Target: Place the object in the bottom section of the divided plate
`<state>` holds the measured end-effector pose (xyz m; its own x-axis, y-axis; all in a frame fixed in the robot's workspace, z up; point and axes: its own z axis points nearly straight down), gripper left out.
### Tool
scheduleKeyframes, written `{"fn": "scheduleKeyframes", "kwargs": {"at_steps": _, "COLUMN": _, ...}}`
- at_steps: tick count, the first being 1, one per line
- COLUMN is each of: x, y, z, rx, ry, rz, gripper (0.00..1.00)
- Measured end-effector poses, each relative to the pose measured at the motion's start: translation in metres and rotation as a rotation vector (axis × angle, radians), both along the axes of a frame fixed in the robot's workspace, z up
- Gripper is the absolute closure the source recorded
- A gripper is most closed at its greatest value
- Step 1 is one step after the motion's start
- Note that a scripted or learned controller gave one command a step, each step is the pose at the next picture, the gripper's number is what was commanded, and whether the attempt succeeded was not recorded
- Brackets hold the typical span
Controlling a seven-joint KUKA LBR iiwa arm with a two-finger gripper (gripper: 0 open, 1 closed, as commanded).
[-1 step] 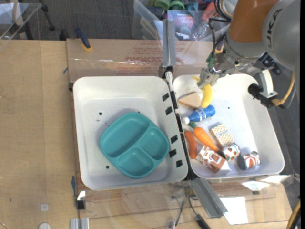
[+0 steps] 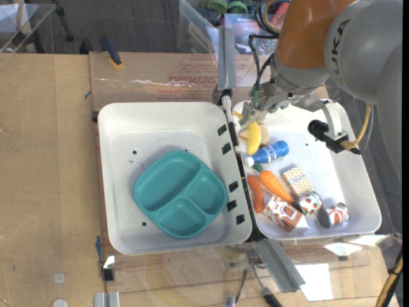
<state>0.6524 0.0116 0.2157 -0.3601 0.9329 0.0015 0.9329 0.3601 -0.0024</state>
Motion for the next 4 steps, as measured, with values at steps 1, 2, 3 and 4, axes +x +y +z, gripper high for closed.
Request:
{"fn": "scheduleKeyframes", "kwargs": {"at_steps": 1, "x": -0.028, "y": 0.062, "z": -0.032, "rx": 0.0, "ry": 0.0, "rz": 0.137, "gripper": 1.0}}
{"fn": "scheduleKeyframes", "kwargs": {"at_steps": 2, "x": -0.02, "y": 0.107, "z": -0.097, "rx": -0.002, "ry": -0.013, "rz": 0.268, "gripper": 1.0}}
{"fn": "scheduleKeyframes", "kwargs": {"at_steps": 3, "x": -0.034, "y": 0.159, "z": -0.089, "rx": 0.001, "ry": -0.009, "rz": 0.432, "gripper": 1.0}}
{"fn": "scheduleKeyframes", "kwargs": {"at_steps": 4, "x": -0.035, "y": 0.158, "z": -0.091, "rx": 0.001, "ry": -0.006, "rz": 0.431, "gripper": 0.0}}
